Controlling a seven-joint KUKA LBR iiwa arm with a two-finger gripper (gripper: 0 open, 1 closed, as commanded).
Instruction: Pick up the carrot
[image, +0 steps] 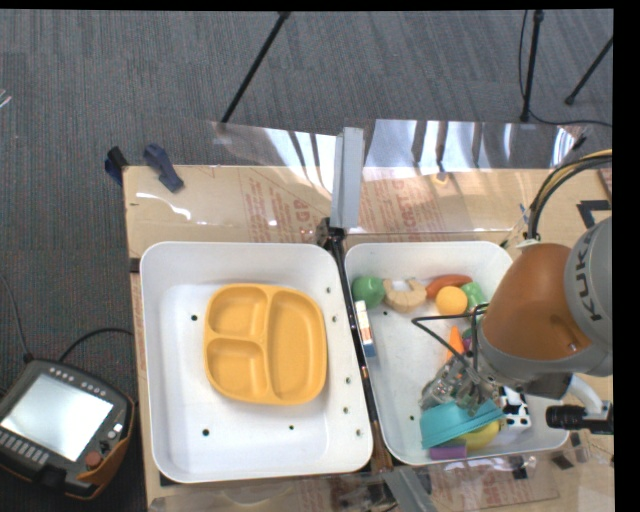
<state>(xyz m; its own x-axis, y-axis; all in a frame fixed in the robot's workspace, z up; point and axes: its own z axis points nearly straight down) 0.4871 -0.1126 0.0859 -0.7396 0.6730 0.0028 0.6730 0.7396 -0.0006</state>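
Note:
The carrot (456, 341) is a small orange sliver in the right bin (400, 420), lying just below an orange ball (451, 300) and partly hidden by the arm. My gripper (452, 386) hangs low in the same bin, a little in front of the carrot, over a teal bowl (455, 424). The arm's grey and orange wrist (535, 315) covers the bin's right side.
At the back of the right bin lie a green fruit (368, 290), a beige piece (405, 294) and a red-orange sausage shape (448, 283). A blue and white item (366, 335) lies by the bin's left wall. The left bin (180, 420) bears a yellow divided plate (266, 343).

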